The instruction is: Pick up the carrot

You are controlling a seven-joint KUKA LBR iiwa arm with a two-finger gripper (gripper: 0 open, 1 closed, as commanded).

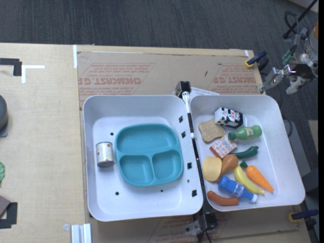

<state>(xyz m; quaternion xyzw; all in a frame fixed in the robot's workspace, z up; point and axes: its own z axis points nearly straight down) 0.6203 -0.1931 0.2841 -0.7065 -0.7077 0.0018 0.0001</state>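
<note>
Wooden worktop (40,151) held two bins; the carrot (259,178) lay at the lower right of the right bin (283,135), pointing down-right. Claw (288,80) hovered upper right, well apart, couldn't tell its state.

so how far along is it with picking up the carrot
Nothing looks done: the orange toy carrot with a green top lies in the right white bin beside the yellow toy banana. The two-finger gripper is beyond that bin's far right corner, holding nothing. Reach, grasp and lift remain.
</note>
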